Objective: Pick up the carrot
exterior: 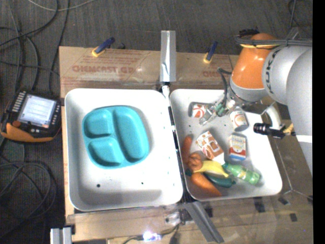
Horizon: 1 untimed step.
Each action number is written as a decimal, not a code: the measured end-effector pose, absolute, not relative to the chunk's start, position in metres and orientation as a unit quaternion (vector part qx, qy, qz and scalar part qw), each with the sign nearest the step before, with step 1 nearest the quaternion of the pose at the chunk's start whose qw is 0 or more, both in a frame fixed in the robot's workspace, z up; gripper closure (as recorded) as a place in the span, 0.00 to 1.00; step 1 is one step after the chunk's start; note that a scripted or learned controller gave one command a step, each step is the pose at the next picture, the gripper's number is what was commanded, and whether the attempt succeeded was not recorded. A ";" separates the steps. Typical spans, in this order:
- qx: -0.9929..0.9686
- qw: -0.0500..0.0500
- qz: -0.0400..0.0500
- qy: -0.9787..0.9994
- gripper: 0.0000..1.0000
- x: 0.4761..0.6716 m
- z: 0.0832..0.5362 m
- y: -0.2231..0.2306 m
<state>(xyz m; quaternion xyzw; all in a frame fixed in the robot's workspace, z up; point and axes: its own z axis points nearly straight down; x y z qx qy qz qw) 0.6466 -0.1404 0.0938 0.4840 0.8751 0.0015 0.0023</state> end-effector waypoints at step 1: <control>0.704 0.005 0.005 0.710 1.00 0.618 0.090 -0.135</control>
